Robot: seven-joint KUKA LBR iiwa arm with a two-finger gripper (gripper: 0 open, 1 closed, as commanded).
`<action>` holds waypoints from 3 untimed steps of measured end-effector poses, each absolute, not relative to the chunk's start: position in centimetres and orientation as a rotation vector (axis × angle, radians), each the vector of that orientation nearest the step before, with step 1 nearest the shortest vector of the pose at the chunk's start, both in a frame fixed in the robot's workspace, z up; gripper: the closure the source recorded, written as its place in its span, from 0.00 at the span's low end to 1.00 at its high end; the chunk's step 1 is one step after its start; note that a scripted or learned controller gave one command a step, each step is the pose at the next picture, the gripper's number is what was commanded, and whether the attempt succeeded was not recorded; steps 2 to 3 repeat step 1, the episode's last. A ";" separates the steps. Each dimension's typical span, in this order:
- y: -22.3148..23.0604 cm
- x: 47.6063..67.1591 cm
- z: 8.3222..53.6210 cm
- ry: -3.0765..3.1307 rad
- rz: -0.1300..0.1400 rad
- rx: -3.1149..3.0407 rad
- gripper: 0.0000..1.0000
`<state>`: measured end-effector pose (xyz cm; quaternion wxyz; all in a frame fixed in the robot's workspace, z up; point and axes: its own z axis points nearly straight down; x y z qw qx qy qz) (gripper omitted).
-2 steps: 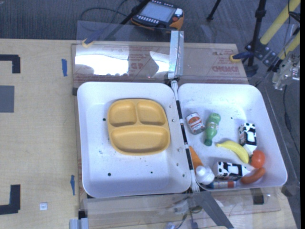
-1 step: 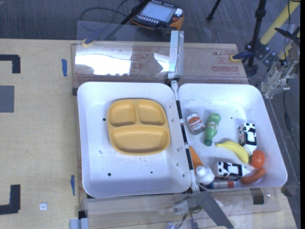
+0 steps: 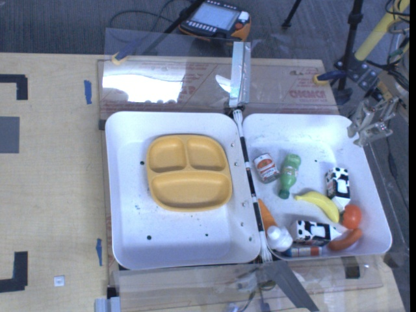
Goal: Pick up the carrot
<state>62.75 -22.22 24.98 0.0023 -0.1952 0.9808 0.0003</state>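
Note:
The carrot point(image 3: 266, 215) is a small orange wedge lying against the left wall of the right bin point(image 3: 305, 127), near its front, just above a white bottle point(image 3: 280, 238). My gripper point(image 3: 369, 126) hangs at the right bin's far right corner, over the rim and well away from the carrot. Nothing shows in it.
The right bin also holds a red can point(image 3: 265, 167), a green bottle point(image 3: 288, 175), a banana point(image 3: 320, 203), two cow-patterned pieces point(image 3: 337, 182) point(image 3: 313, 230), a tomato point(image 3: 351, 216) and a sausage point(image 3: 344, 240). A yellow divided plate point(image 3: 188, 171) sits in the left bin point(image 3: 123, 194).

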 end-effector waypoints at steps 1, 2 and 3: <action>-22.3 58.8 24.4 2.948 0.001 -1.075 1.00; -22.3 58.8 24.4 2.948 0.001 -1.075 1.00; -22.3 58.8 24.4 2.948 0.001 -1.075 1.00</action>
